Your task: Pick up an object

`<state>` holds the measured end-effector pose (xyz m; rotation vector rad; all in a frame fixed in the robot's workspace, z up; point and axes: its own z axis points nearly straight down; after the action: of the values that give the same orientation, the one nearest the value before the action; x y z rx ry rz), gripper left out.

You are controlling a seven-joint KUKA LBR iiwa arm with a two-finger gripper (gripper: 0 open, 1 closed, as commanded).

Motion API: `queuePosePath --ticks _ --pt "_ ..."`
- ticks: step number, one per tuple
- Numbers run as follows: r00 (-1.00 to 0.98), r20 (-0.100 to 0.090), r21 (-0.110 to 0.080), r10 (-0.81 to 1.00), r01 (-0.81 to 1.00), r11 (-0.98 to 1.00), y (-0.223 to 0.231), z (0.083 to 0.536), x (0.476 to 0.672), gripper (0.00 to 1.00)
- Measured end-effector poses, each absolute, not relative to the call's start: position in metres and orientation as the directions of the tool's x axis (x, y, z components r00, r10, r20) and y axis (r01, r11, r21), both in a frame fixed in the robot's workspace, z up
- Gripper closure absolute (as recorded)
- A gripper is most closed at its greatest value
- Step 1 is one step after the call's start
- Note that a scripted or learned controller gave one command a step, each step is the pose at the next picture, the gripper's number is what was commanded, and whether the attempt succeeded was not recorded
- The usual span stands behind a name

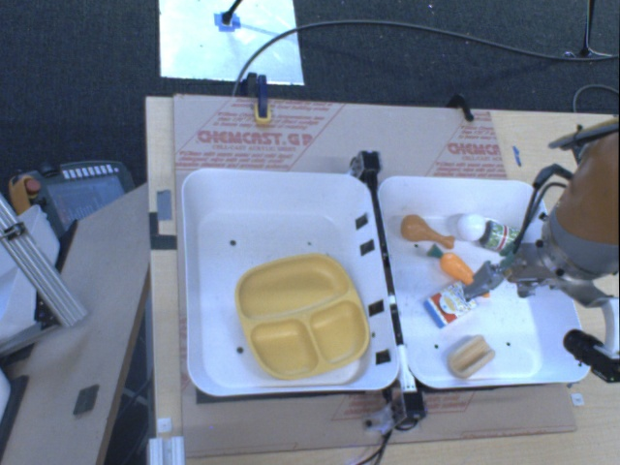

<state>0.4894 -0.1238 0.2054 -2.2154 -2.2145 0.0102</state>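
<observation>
While a yellow divided tray [302, 315] is seated in the left bin [208, 260], the right bin [542, 352] is occupied by the gripper [481, 281], its finger state indiscernible, lowered touching a red-and-white packet [449, 305], beside a carrot [451, 263].

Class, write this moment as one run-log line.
arm: over right bin | claw: at snack packet, beside carrot | grasp: unconfirmed | left bin: yellow tray
</observation>
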Motion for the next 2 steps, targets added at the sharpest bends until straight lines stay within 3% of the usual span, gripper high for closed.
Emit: queuePosePath --ticks 1,2 --pt "-0.003 0.0 0.001 1.0 1.0 0.003 -0.123 0.211 0.492 0.0" --pt "-0.001 0.001 -0.003 1.0 1.0 0.001 -0.126 0.15 0.497 0.0"
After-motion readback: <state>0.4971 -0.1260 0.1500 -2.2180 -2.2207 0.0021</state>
